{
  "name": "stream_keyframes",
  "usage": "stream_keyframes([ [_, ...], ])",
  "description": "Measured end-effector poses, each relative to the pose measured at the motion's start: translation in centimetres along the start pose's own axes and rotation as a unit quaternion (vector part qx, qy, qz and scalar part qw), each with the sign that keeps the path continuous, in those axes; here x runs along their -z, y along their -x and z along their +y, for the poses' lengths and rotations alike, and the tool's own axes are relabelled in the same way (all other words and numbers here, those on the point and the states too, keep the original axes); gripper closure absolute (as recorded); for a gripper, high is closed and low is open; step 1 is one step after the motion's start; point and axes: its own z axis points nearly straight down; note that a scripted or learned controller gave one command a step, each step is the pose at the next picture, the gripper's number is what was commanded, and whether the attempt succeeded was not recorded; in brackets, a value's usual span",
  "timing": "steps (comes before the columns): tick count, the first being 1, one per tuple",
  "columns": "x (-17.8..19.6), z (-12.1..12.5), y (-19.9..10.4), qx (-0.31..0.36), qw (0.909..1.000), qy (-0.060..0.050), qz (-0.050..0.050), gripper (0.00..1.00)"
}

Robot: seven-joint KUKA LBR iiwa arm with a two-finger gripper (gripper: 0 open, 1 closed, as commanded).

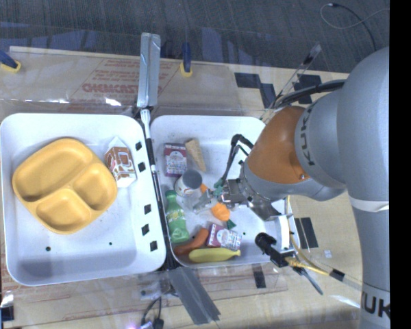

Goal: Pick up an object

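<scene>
Robot arm reaching into the right bin [212, 123]
Gripper [222, 196] hovering over orange fruit [221, 212]; jaw state unclear; should centre before descending

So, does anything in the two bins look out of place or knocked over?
Nothing looks spilled or broken. The yellow divided tray lies askew in the left bin, with a small carton tilted against its edge. The right bin holds a loose jumble: green bottle, banana.

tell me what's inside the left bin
The left bin holds a yellow divided tray and a small brown-and-white carton. Whatever lies beneath the tray is covered.
</scene>
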Motion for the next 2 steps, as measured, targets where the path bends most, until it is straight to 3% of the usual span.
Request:
stream_keyframes([
  [1, 1.0, 0.0, 0.0, 0.003, 1.0, 0.0, -0.001, 1.0],
  [2, 9.9, 0.8, -9.3, 0.005, 1.0, 0.0, 0.0, 1.0],
])
